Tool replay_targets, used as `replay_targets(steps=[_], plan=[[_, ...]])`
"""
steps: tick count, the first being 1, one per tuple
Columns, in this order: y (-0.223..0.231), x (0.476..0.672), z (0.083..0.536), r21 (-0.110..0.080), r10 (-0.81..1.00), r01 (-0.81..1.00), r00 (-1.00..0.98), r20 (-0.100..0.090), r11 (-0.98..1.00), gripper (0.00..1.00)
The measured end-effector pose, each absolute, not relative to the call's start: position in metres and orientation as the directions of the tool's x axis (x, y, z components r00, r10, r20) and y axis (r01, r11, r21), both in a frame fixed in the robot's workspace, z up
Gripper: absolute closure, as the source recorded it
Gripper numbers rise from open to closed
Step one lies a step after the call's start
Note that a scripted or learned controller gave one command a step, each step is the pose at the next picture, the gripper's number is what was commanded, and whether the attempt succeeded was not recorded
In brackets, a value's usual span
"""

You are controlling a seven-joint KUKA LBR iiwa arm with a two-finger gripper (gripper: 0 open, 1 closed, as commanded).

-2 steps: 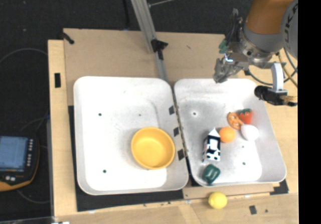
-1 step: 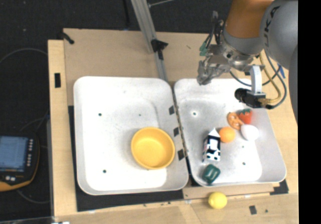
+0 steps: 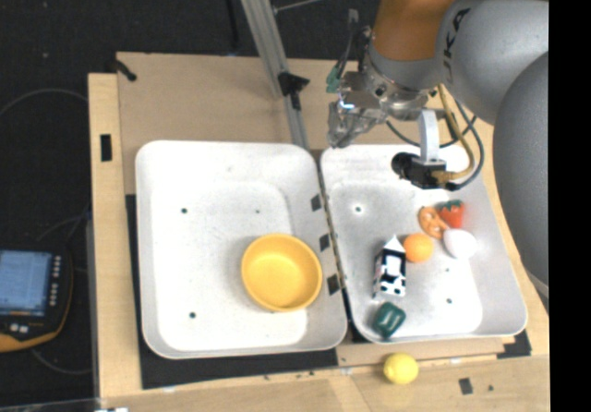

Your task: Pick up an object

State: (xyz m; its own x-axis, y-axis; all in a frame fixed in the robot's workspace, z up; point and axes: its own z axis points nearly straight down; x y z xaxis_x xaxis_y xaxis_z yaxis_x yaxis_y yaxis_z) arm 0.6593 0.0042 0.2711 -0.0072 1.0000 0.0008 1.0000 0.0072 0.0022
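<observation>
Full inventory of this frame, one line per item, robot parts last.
bins: 2, white, side by side on the bench
bowl: 1, yellow, left bin, near its right wall
cow-print carton: 1, black and white, right bin, centre
orange ball: 1, orange, right bin, beside the carton
egg: 1, white, right bin, right of the ball
tomato: 1, red, right bin, above the egg
green piece: 1, dark green, right bin, front edge
lemon: 1, yellow, on the bench in front of the right bin
handheld pendant: 1, orange with blue screen, far left
arm: 1, grey with orange band, upper right
gripper: 1, above the right bin's back left corner
</observation>
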Motion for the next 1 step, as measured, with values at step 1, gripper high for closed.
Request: replay_targets(steps=[1], plan=[[0.0562,0.6634,0.2515,-0.002,1.0,1.0,-0.006,0.0,0.006,1.0]])
